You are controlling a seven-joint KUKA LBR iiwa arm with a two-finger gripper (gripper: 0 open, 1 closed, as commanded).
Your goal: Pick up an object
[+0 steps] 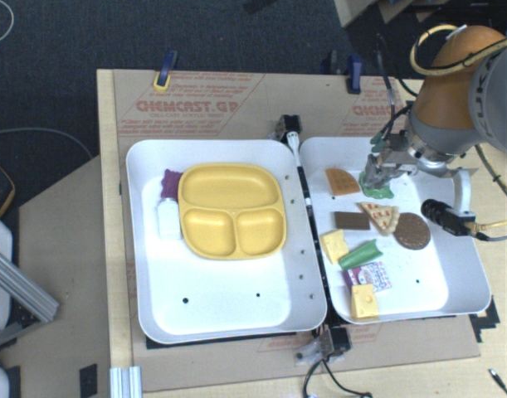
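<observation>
1. The left bin [145, 247] carries a yellow divided tray [232, 208] in its upper half, toward the right wall. A purple item [170, 182] and a white bottle [168, 219] lie just beside the tray's left edge, the purple one nearer the bin's top edge.
2. The right bin [452, 293] holds the loose pieces. Near its left wall lie a yellow block [333, 245], a green pepper-like piece [359, 254], a purple-printed packet [374, 278] and a second yellow block [363, 302] by the bottom edge.
3. Toward the top edge sits a tan wedge [343, 181]; below it lie a brown bar [351, 220], a pizza slice [381, 215] and a round brown cookie [413, 231].
4. The gripper [377, 181] is low over a green object [380, 192] near the bin's top edge, right of the wedge. Whether it grasps the object or is released, I cannot tell.
</observation>
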